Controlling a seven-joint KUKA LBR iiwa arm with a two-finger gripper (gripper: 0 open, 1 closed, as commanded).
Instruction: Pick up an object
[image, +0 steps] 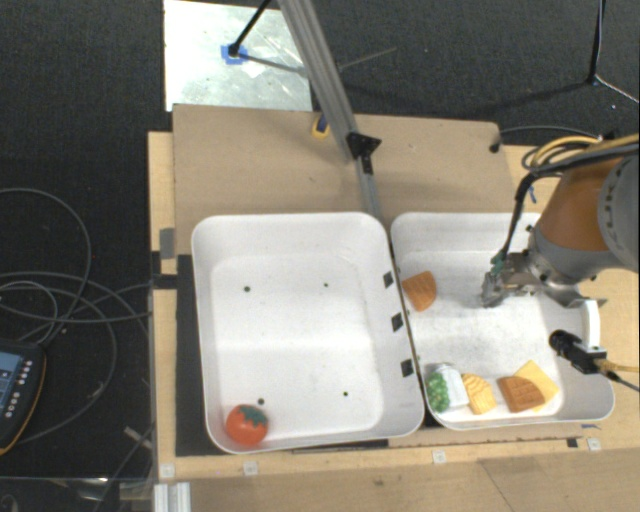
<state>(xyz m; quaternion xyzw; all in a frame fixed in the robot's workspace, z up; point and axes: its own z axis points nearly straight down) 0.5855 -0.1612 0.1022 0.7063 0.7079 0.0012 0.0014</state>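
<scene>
Nearby, an orange wedge (420, 290) (rounded, small).

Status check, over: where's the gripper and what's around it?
Gripper low over bare floor of right bin, nothing seen in it. Nearest item: orange piece by the divider. Path between them clear.

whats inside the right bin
The right bin holds an orange piece by its left wall and, along the near edge, a green-and-white item and two yellow-orange pieces. The gripper covers some floor.
</scene>
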